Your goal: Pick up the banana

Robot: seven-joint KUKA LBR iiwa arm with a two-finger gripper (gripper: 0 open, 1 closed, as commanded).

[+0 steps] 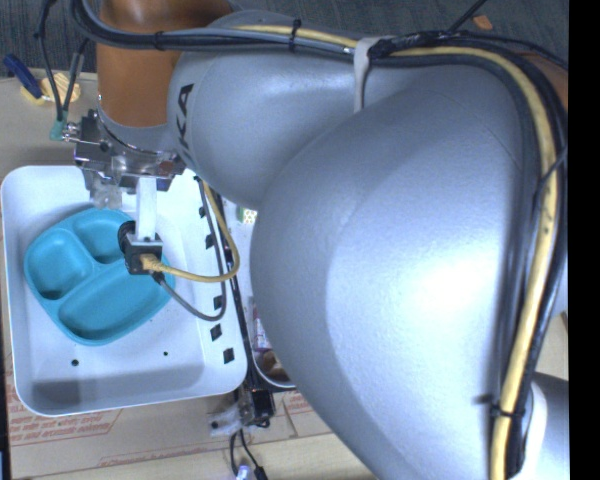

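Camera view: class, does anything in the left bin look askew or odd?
The blue divided plate sits askew in the left bin, turned at an angle to its walls. The end effector hangs over its upper edge. Nothing looks spilled or damaged.

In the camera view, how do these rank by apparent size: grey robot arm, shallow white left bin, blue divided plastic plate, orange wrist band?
1. Grey robot arm, helped by nearness to the camera.
2. Shallow white left bin.
3. Blue divided plastic plate and orange wrist band look alike; unranked.
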